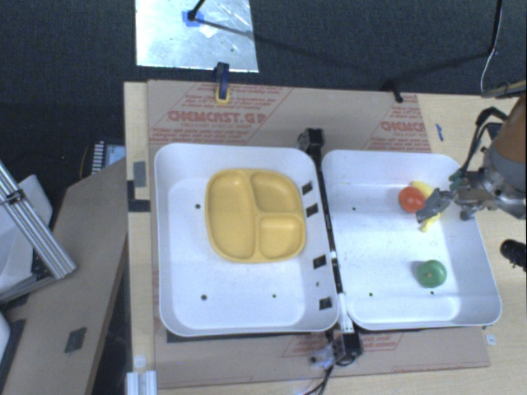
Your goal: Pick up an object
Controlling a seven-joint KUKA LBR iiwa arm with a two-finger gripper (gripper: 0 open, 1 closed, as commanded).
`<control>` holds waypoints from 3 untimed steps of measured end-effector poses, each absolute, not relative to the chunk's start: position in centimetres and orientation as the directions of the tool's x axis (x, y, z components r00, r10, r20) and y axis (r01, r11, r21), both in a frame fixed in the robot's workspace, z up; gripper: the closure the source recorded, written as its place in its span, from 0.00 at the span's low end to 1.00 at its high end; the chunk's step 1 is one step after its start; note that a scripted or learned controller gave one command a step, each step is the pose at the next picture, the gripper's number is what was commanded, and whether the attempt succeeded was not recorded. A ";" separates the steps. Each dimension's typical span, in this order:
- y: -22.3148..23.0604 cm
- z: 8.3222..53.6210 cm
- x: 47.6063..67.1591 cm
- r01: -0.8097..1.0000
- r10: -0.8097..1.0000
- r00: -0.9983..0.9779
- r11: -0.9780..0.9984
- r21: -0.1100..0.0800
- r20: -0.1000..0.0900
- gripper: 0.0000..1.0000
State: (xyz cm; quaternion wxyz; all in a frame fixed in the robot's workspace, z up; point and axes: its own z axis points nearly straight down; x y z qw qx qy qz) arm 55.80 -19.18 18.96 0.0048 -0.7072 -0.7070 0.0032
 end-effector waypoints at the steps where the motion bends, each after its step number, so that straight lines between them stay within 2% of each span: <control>1: -19.1 19.7 56.1 1.000 1.000 -0.003 0.003 0.001 0.000 0.00; 3: -19.4 8.4 56.3 1.000 1.000 -0.001 0.001 0.000 0.000 0.00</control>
